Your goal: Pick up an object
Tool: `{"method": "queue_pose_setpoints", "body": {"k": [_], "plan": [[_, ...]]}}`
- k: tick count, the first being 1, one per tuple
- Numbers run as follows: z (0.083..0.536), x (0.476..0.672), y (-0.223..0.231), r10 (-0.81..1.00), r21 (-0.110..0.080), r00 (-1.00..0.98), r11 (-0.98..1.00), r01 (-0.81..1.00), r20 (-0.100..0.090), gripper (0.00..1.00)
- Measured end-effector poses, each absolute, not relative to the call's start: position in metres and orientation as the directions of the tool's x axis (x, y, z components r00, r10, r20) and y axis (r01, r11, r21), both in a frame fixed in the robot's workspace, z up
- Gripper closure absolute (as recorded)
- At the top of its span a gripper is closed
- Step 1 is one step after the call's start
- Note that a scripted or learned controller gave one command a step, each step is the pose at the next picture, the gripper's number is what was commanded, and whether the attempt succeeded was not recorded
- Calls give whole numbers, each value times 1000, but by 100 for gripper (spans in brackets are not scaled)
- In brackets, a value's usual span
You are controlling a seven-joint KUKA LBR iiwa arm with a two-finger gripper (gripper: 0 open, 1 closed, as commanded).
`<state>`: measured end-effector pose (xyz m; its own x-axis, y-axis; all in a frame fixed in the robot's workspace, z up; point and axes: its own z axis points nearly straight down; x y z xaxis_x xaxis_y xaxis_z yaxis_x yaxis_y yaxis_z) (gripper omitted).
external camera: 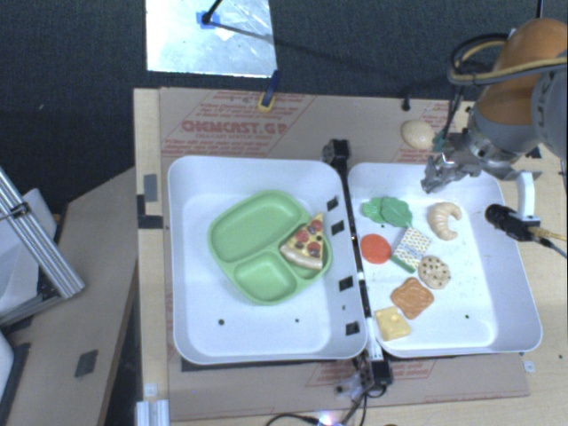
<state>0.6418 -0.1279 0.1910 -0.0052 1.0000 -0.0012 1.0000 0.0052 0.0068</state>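
The right bin (pixel 506 313) holds several toy foods: a green lettuce piece (pixel 387 210), a croissant (pixel 444 219), a red tomato slice (pixel 375 248), a chequered sandwich piece (pixel 409 248), a chocolate-chip cookie (pixel 434 272), an orange cracker (pixel 412 297) and a yellow cheese piece (pixel 392 324). My gripper (pixel 438 175) hangs above the bin's far edge, just beyond the croissant and right of the lettuce. Nothing shows between its tips. In the left bin (pixel 191 327) a green divided plate (pixel 257 247) carries a pizza slice (pixel 306 243).
A beige egg-shaped object (pixel 416 133) lies on the cardboard behind the right bin, next to the arm. A black clamp strip (pixel 351 256) runs between the bins. A foil-covered sheet (pixel 210 25) sits at the back. A metal frame (pixel 31 247) stands at the left.
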Motion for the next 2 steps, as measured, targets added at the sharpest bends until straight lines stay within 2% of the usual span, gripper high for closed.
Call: {"method": "queue_pose_setpoints", "body": {"k": [1, 2], "plan": [[227, 643, -128, 1000, 5, -6, 6, 1000, -1, 100], [232, 640, -76, 1000, 2, -9, 9, 1000, 0, 100]]}}
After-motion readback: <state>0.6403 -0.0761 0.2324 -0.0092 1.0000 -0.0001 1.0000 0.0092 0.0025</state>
